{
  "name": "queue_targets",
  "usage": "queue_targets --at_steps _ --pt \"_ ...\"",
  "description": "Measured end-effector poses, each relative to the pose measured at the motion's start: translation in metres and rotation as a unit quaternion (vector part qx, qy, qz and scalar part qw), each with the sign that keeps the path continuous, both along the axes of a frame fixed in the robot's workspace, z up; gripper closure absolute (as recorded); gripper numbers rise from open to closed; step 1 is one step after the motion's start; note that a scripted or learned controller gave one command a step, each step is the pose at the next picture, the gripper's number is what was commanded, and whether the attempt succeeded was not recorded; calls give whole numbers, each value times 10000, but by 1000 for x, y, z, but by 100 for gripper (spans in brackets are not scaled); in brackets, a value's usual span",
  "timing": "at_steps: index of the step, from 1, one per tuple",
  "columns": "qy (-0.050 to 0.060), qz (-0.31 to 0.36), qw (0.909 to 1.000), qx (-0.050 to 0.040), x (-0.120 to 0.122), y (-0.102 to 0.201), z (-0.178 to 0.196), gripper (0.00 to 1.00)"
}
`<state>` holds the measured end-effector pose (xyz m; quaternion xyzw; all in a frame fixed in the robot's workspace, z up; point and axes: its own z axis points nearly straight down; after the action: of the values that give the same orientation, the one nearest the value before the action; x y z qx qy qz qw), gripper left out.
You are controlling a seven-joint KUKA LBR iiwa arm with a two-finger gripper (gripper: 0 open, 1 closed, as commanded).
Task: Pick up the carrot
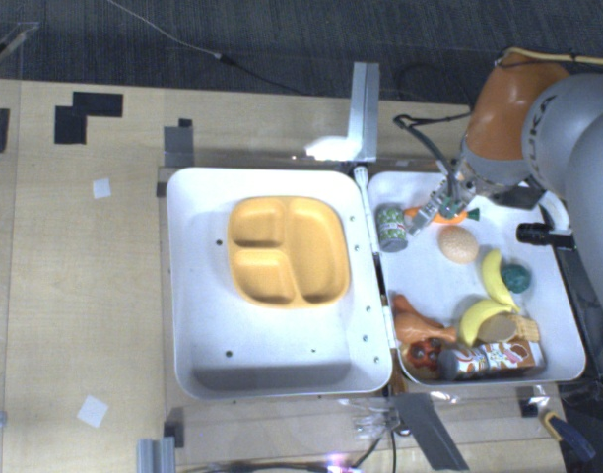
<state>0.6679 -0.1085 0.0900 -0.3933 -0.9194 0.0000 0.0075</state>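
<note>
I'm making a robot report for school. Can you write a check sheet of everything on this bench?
Surface: wooden bench with two shallow white bins side by side.
Job's things: carrot, a small orange piece at the far end of the right bin, right at the claw.
Clutter: can beside the carrot; egg; two bananas; teal ball; a brown piece and a bottle at the near end. Left bin holds a yellow divided tray.
Claw: claw low over the carrot; too small to tell if it grips.
Cables: black cable looping by the wrist; thin wire on the floor.
Surroundings: dark carpet; black tape marks on the bench.
</note>
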Motion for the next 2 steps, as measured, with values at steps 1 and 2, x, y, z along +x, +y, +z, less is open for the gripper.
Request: queue_targets --at_steps 1,2 --pt "-51 -275 9996 -95 -19 10 -1 0" --pt "1 -2300 9732 -37 -7 4 -1 0"
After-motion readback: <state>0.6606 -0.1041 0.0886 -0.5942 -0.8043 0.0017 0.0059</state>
